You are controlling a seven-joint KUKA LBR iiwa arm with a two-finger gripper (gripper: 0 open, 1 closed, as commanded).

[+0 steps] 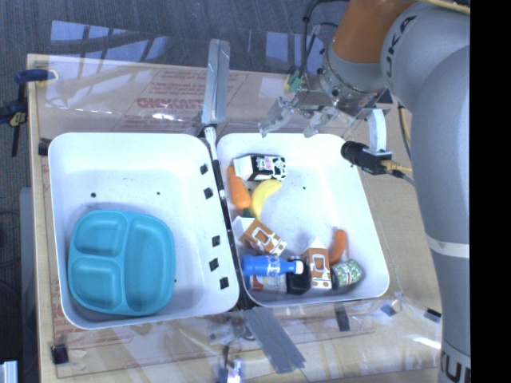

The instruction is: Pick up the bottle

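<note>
Since the blue bottle (271, 268) lies on its side at the right bin's (369, 214) near wall, wedged among small cartons, I judge it light, rigid and slick, best pinched across its body, while my gripper (299, 120) hovers spread-fingered over the far rim.

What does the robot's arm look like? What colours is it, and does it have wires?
The arm is fat, round and smooth grey, with an orange band near the wrist and dark letters on its shell. Thin black cables loop beside the wrist. The gripper is pale metal with slim fingers, and a small black knob sticks out next to it.
</note>
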